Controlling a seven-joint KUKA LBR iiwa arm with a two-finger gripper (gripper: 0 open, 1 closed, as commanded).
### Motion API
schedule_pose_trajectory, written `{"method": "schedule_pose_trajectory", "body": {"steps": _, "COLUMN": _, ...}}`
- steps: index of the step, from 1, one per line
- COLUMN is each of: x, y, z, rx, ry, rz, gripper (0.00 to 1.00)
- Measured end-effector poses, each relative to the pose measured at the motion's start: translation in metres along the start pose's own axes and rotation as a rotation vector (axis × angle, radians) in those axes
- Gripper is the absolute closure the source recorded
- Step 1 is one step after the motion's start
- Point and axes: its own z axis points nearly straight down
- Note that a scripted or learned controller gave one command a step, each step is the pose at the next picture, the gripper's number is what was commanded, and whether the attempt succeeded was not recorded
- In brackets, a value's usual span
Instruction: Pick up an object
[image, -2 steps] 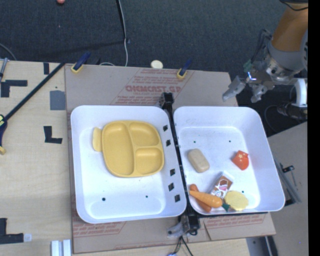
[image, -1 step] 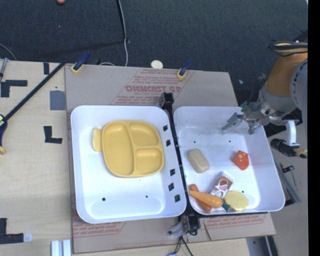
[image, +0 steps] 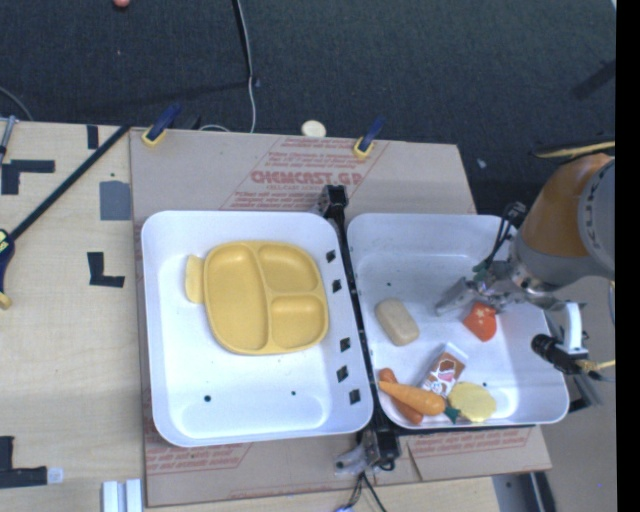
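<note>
The pincer (image: 478, 300) sits low in the right bin (image: 420, 240), touching a red toy (image: 482, 322); I cannot tell its grip, and nothing looks lifted yet.

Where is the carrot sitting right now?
The carrot lies near the front edge of the right bin, beside the small carton and the yellow lemon-like piece.

Red letters "CHEMCAST GP" printed upside down on the brown board (image: 300, 178) under the bins, up and to the left of the gripper (image: 478, 296); small carton (image: 443, 374) below the gripper, print too tiny to read
</note>
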Motion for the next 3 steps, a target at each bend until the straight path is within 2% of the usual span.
{"method": "schedule_pose_trajectory", "body": {"steps": 1, "x": 0.012, "y": -0.046, "z": -0.004, "rx": -0.005, "ry": -0.002, "rz": -0.002, "gripper": 0.00}}
{"method": "schedule_pose_trajectory", "body": {"steps": 2, "x": 0.079, "y": -0.081, "z": -0.003, "rx": -0.003, "ry": 0.000, "rz": -0.005, "gripper": 0.00}}
{"method": "schedule_pose_trajectory", "body": {"steps": 3, "x": 0.078, "y": -0.079, "z": -0.013, "rx": -0.002, "ry": 0.004, "rz": -0.005, "gripper": 1.00}}
